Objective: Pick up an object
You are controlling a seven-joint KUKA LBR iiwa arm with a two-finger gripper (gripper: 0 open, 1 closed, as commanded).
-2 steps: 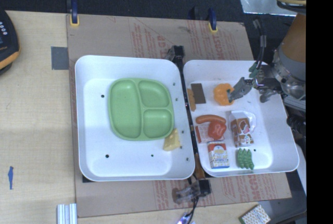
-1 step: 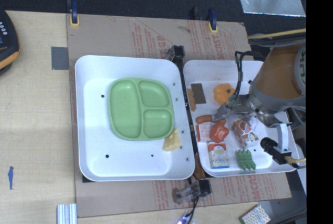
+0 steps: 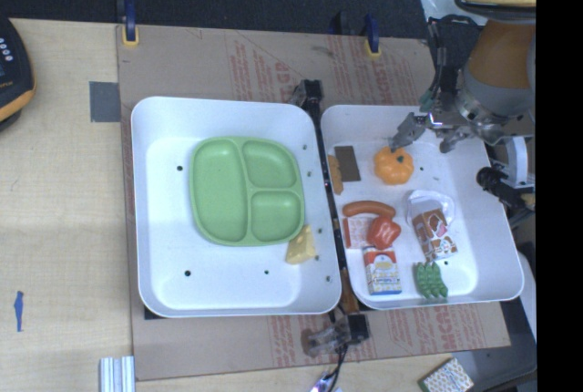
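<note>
My gripper (image 3: 428,135) hangs over the far part of the right bin (image 3: 492,226), its two fingers spread apart and open with nothing between them. Just below and left of its left finger (image 3: 405,131) sits a small orange pumpkin (image 3: 393,165). Further toward the front of that bin lie a sausage (image 3: 367,209), a red pepper (image 3: 383,232), a clear-wrapped snack pack (image 3: 432,228), a small carton (image 3: 383,273) and a green vegetable piece (image 3: 431,281). A brown block (image 3: 346,160) and a tan stick (image 3: 334,173) lie at the bin's left wall.
The left bin (image 3: 164,272) holds a green divided plate (image 3: 246,190) and a yellow cheese wedge (image 3: 301,246) near its right wall. The grey arm with its orange band (image 3: 501,53) comes in from the right. Clamps (image 3: 130,21) pin the cardboard at the back.
</note>
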